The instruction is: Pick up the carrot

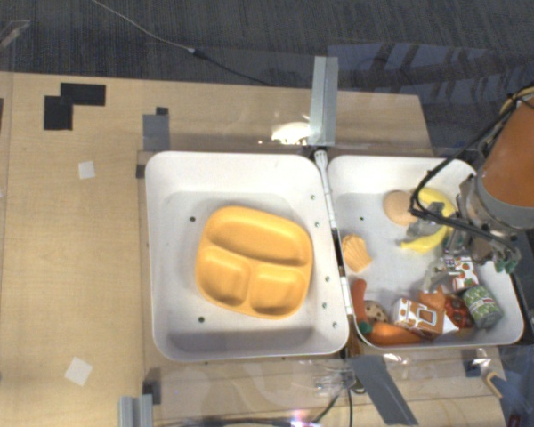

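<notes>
Arm [516,163] reaches over the right bin [374,189], tool [452,269] grip unclear, carrot [393,333] lying apart

Two white bins [160,265], one yellow tray [254,261], one carrot [393,333], one can [481,306], one carton [421,315].

Fixed overhead cam, slanted down, both bins [160,265] in view

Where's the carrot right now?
The carrot lies in the right bin, at its near edge toward the left corner, just below the small carton.
</notes>
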